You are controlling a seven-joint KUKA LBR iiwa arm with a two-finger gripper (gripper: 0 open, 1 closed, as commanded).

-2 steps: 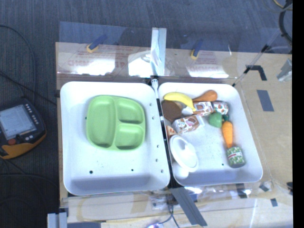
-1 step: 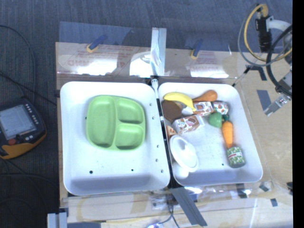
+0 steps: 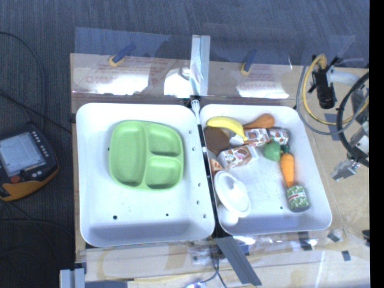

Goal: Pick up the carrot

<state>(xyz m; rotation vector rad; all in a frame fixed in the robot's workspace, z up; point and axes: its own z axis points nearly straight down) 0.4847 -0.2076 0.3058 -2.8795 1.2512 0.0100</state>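
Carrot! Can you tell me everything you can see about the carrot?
The carrot is a small orange toy that looks like smooth plastic, with a green leafy top. It lies flat in the right bin, near that bin's right side, with its green end pointing up-left in the camera view and its orange tip pointing down. The tip nearly meets a green can. Its leafy end sits close to a small printed carton.

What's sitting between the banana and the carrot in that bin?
In the camera view, small printed packets and a green toy lie between the banana and the carrot.
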